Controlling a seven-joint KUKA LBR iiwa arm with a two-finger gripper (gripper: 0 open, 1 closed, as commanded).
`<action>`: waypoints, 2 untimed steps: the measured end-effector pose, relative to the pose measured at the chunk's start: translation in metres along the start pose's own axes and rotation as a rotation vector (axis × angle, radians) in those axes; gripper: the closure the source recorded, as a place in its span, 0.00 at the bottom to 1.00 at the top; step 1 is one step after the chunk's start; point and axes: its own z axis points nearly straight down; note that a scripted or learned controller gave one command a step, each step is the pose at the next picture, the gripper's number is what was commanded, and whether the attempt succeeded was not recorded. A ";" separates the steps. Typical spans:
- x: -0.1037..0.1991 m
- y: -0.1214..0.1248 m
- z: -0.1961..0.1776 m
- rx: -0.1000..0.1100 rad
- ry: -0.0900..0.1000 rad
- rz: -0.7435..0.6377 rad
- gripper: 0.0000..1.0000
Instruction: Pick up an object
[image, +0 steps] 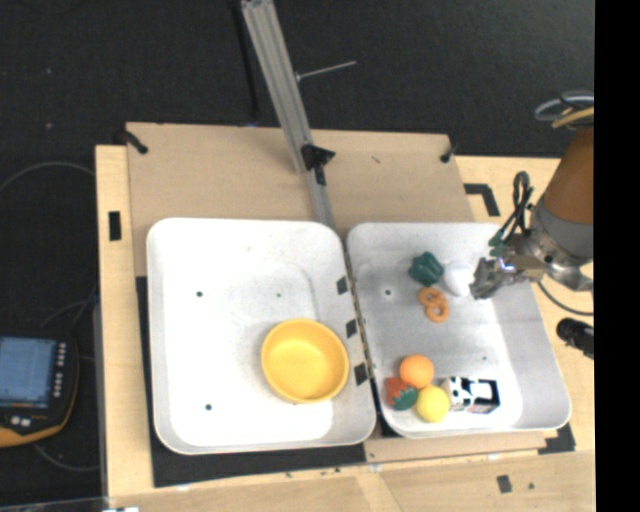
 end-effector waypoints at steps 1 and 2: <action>0.054 0.005 0.004 0.004 0.002 -0.003 1.00; 0.104 0.001 0.008 0.004 0.003 -0.002 1.00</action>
